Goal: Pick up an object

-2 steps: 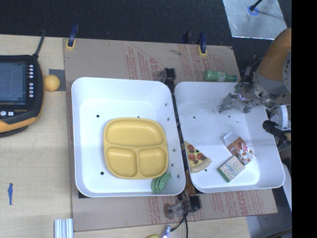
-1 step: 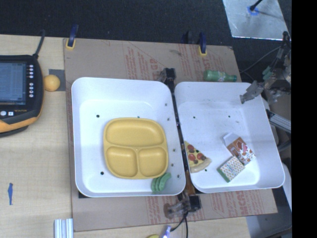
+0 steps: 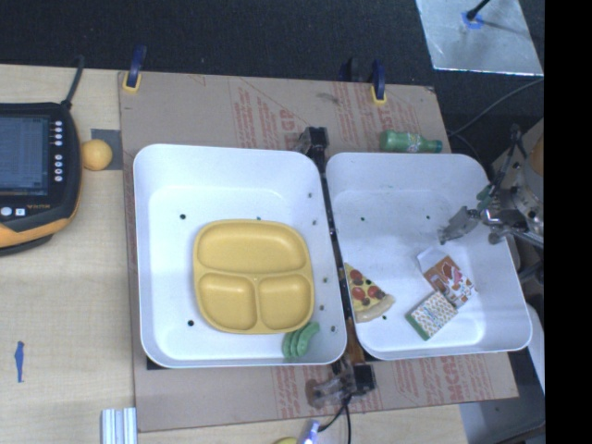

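Snack packet (image 3: 448,279) lying flat in right bin (image 3: 407,345), just below gripper (image 3: 460,222) hovering with fingers spread and nothing between them — needs centring over it, dropping straight, then pinching.

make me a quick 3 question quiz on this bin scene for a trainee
1. True or false: the yellow divided plate lies in the left bin.
2. Which item lies on the cardboard outside both bins? A) pizza slice toy B) green bottle C) green toy
3. Fill in: the two small packets lie in the ____ bin, below the gripper.

Key: 1 true; 2 B; 3 right
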Motion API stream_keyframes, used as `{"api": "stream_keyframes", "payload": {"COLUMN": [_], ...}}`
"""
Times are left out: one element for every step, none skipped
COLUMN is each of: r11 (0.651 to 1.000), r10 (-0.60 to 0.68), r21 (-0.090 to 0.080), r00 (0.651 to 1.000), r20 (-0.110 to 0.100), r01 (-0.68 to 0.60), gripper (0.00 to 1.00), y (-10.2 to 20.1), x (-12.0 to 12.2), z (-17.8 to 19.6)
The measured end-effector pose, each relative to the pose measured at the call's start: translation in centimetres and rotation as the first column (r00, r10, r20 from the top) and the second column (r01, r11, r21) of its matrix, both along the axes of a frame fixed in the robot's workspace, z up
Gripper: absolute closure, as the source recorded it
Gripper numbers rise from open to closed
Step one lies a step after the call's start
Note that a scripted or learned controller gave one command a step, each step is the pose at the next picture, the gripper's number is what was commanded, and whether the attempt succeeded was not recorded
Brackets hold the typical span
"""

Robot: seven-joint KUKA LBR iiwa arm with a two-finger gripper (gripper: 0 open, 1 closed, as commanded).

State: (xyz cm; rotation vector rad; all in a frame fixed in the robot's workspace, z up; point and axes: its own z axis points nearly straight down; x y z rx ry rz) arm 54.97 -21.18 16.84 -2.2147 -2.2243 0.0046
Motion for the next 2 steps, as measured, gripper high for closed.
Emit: {"api": "stream_keyframes", "payload": {"r11": [1.000,1.000], "r10": [0.001,0.005], "r21": [-0.001,-0.003], "r00": [1.000,1.000], "r20": [0.002,0.005], "r01": [-0.001,-0.005], "gripper": [0.00,1.00], "y": [2.3,2.2], "x": [-4.0,-3.9], "z": [-7.7,-6.5]}}
